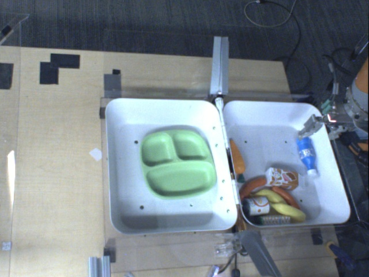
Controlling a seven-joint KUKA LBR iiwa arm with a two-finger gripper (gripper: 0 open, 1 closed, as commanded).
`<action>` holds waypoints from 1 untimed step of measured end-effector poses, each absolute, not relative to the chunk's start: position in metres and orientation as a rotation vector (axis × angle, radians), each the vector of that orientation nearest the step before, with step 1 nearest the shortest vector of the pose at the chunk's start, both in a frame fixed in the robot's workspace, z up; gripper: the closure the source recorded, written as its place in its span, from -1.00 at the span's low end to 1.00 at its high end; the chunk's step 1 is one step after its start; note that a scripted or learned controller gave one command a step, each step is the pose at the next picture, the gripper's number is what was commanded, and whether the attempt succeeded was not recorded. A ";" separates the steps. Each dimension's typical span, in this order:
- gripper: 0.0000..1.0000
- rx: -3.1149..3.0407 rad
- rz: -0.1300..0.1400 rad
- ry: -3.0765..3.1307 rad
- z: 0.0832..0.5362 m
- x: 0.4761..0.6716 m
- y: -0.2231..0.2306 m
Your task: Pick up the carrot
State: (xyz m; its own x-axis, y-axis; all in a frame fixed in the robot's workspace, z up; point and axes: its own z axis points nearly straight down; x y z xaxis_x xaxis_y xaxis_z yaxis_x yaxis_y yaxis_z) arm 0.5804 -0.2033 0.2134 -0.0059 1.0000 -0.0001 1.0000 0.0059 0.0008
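The arm [358,91] is cut off by the right edge; just a bit of grey and orange shows, and it is blurred. The gripper [314,124] at the right bin's [271,111] back right corner is small and smeared, so its fingers cannot be made out. The carrot [236,158] lies tight against the bin's left wall, its far side hidden by the rim. In the front left corner the banana [283,208], sausage [271,190] and carton [282,178] overlap, and a can [257,207] beneath them is mostly covered; labels are too small to read. The bottle's [307,154] label is also unreadable.
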 end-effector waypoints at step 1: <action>-1.00 2.213 0.005 2.224 0.093 0.632 -0.106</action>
